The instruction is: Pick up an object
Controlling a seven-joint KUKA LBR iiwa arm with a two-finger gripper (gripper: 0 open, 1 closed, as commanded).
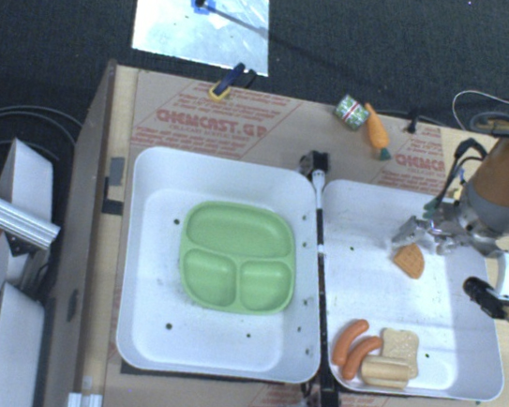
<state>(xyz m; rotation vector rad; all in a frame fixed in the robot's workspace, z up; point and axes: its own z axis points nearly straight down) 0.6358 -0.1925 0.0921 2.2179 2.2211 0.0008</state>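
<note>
The right bin [376, 216] holds a tan-orange wedge of toy food [409, 261] near its upper middle. My gripper [425, 236] hangs just above and behind that wedge, reaching in from the right; the wedge lies on the bin floor at its lower edge. At the bin's front lie two orange sausages [354, 345], a slice of toast [400, 345] and a tan bun [385, 370], packed close together.
A green divided plate [237, 257] sits in the middle of the left bin [156, 193]. Behind the bins, on the cardboard, lie a small green can [352, 111], a toy carrot [377, 131] and a yellow and blue clip [227, 83].
</note>
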